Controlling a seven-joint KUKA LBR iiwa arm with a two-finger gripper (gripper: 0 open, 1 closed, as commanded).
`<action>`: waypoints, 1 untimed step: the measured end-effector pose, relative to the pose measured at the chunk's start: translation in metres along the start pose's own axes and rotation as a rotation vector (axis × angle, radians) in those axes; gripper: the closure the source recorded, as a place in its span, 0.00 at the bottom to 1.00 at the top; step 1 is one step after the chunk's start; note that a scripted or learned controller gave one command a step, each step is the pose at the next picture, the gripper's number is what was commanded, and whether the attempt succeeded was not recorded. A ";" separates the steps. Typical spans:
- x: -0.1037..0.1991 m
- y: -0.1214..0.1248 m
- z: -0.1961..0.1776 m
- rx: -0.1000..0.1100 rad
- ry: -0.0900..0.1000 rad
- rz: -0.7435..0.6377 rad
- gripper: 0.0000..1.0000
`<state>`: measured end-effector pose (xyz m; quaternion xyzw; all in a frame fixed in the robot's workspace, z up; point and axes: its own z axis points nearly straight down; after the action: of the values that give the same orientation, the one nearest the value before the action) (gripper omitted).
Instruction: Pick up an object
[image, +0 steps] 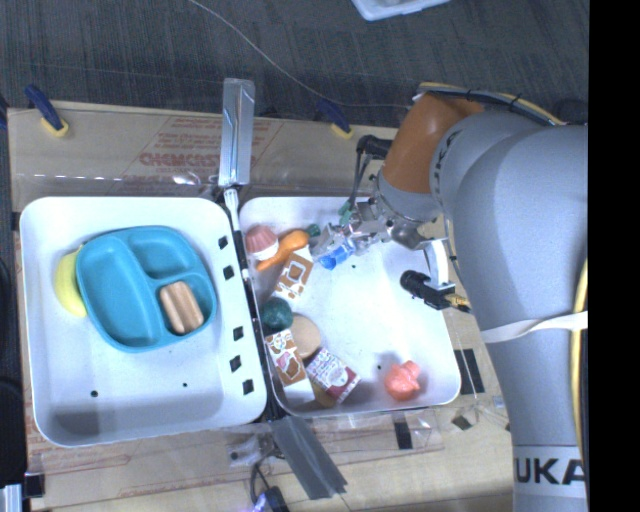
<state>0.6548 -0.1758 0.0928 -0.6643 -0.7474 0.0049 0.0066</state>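
While the jaws (362, 232) hang low over the right bin's (350, 345) far corner, a small blue-and-white packet (335, 251) lies just beneath them.

It looks light and crinkly, likely to slip, so a pinch across its narrow middle seems best; I cannot tell how wide the jaws stand or whether they grip anything. Crowding it are an orange carrot (290, 243), a pink ball (261, 239) and a carton (293, 277), with more cartons (331, 376), a green lump (276, 315) and a pink toy (403, 380) nearer. A blue tray (125, 290) with a bun (180, 306) fills the left bin (120, 405).
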 end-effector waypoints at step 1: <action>0.051 -0.005 -0.119 -0.016 -0.002 0.255 1.00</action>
<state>0.6462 -0.1256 0.2117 -0.7539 -0.6570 0.0006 -0.0002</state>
